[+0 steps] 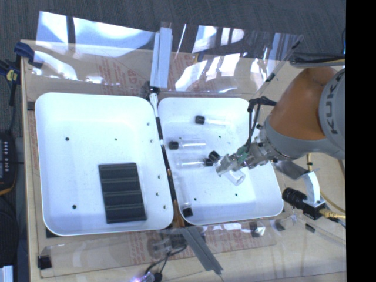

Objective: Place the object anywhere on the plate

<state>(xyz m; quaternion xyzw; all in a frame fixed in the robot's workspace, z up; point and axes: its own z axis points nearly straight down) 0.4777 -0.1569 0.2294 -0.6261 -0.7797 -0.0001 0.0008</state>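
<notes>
1. While I watch from the overhead camera, the gripper (230,168) sits low over the right bin (267,201), toward its right side and roughly midway between the far and near walls.
2. I cannot tell whether the gripper is open or closed; the metal parts at its tip blur together. A clear cylindrical piece (236,178) lies just at the tip on its near side, and I cannot tell whether it is held or merely touching.
3. Three clear vials with black caps lie on the right bin floor: one (208,121) near the far wall, one (187,145) toward the left wall, and one (200,162) just left of the gripper tip.
4. A small black item (187,212) rests in the near-left corner of the right bin.
5. The dark ribbed plate (121,191) lies flat in the left bin (59,113), near that bin's near wall and right of its centre. Its near edge is close to the rim.
6. Open floor in the left bin extends left of and beyond the plate on the far side.
7. The two bins meet at a shared ridge (163,157) between plate and vials.
8. The arm body (305,113) covers the right rim of the right bin.
</notes>
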